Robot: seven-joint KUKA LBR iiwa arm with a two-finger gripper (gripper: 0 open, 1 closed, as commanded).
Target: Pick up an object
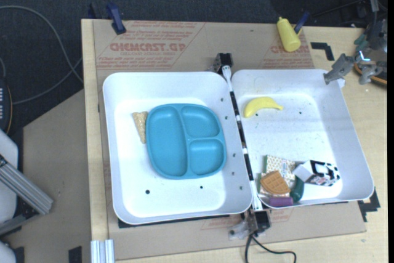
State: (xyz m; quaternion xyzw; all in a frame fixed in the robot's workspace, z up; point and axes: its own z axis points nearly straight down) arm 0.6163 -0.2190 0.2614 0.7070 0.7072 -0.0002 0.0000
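The two white bins (pixel 320 132) are looking like smooth plastic, the blue divided plate (pixel 184 140) matt plastic, the banana (pixel 261 106) glossy, the table (pixel 184 46) raw printed cardboard.

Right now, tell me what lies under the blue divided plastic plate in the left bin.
A tan waffle-patterned piece pokes out from under the blue divided plate's left edge; its remainder is covered.

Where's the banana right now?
In the camera view the banana lies in the right-hand bin, near its upper left corner, close to the divide between the bins and apart from the pile of items lower down.

plate (pixel 184 140) in left bin (pixel 117 95), banana (pixel 261 106) in right bin (pixel 345 126)
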